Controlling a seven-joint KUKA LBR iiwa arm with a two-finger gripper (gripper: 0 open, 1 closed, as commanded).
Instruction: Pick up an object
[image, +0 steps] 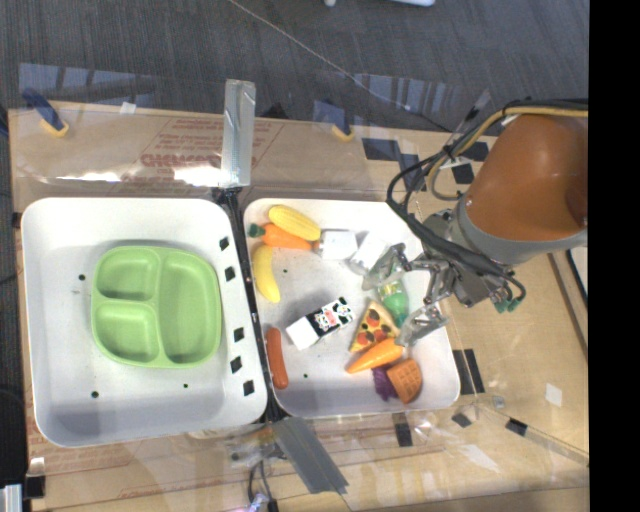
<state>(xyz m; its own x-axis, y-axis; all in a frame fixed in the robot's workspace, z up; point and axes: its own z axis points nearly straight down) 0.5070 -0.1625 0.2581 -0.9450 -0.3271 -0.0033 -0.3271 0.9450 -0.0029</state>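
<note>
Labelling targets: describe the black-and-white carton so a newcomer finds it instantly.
Start at the right white bin, beside the bin holding the green divided plate. Near its middle lies a small white box with black cow patches, tilted. It is the bin's only black-and-white item; neighbours are yellow, orange or red.

Lighting is even and moderately bright, from overhead; the bins (60, 300) read clean white with soft shadow along their inner walls. Glare patches lie on the clear film over the bench (180, 150) near its far edge. Focus is soft overall, small items lack fine detail, and the floor beyond is dim.
</note>
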